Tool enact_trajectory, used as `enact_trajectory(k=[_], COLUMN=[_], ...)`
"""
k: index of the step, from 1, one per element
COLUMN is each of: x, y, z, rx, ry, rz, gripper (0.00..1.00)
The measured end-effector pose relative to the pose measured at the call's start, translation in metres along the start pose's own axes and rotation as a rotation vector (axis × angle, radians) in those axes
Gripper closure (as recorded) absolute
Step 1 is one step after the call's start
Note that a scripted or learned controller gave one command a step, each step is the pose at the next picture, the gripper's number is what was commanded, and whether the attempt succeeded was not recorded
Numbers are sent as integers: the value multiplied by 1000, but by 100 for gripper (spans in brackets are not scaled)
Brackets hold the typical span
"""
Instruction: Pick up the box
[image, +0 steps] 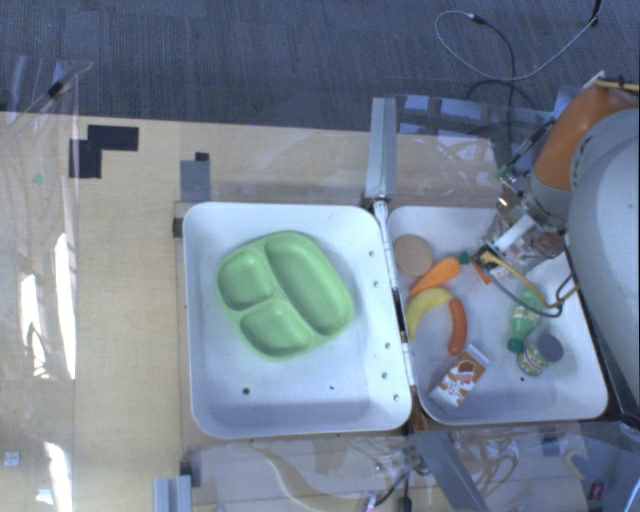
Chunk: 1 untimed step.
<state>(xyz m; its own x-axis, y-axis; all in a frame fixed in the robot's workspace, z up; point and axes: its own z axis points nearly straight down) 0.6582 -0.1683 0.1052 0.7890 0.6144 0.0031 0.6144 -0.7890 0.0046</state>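
While the arm (600, 170) is reaching in from the right, the gripper (500, 255) is hanging over the upper part of the right bin (585, 395), near the carrot (440, 273); whether it is released or clenched cannot be told. The box (459, 377) is lying near the bin's front edge, apart from the gripper, just below the sausage (458, 326) and the banana (425, 305). A green plate (285, 295) is sitting in the left bin (210, 400).

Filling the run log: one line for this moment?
gripper: over right bin, far side | box: lying near front wall, not held | left bin: green divided plate
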Motion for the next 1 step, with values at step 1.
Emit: enact_trajectory(k=[1], x=[18], y=[-44], z=[-148], rx=[-2], ry=[1], rz=[-286], gripper=[100])
